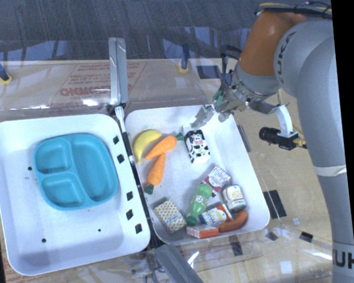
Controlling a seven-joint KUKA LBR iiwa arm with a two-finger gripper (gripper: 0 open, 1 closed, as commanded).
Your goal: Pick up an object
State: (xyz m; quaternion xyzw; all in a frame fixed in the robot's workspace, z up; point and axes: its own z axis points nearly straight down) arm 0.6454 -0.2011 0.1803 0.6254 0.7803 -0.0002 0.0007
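Two shallow white bins [26, 258] are sitting on the counter. Pincer [201, 118] is hovering at the right bin's far rim, fingers apart, gripping nothing. Approach step: next, descending onto the black-and-white cow-print carton [196, 146] just below.

A divided tray [75, 170] lies in the left bin [19, 246], toys in the right bin [244, 162].

Your arm [309, 94] reaches in from the right, grey links bulky, orange band [261, 42] high above the wrist. The wrist angles down and leftward, and your gripper [203, 118] hangs low, pointing left.
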